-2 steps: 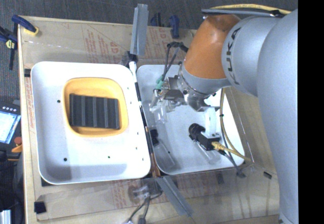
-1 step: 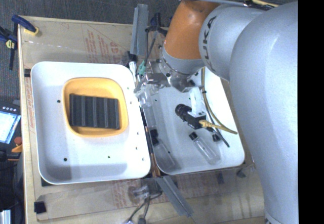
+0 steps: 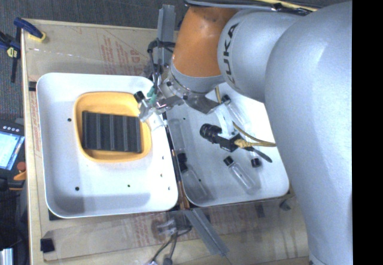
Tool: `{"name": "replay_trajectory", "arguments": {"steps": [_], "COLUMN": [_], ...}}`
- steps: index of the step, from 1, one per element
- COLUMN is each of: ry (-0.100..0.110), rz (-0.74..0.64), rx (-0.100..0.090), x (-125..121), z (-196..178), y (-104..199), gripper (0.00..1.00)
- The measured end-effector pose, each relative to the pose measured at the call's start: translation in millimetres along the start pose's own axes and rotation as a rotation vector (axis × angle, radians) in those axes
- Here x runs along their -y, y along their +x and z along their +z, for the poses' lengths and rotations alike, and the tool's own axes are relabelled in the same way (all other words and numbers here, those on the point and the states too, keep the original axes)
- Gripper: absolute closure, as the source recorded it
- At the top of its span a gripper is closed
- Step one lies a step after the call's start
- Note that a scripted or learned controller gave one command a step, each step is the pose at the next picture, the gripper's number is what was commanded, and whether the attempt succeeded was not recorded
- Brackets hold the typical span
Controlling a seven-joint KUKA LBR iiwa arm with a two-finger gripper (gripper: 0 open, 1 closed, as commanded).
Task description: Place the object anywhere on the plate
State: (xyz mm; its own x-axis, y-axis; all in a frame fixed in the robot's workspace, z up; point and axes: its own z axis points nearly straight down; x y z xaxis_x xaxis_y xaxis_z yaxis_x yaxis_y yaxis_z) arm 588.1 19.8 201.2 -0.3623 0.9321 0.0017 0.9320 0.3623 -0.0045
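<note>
Black ridged block on yellow plate, nr hand at plate's rim; hand state unclear

We see a pale wooden bench with red print, carrying the left bin and the right bin just beside each other.

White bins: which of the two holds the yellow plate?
The shallow white bin on the view's left: only it contains the rounded yellow plate.
</note>
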Motion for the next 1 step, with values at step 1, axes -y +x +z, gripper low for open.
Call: {"name": "replay_trajectory", "arguments": {"steps": [1], "ry": [0.0], "rz": [0.001], "rx": [0.0], "x": [0.1], "z": [-0.1], "y": [-0.5], "gripper": [0.0]}}
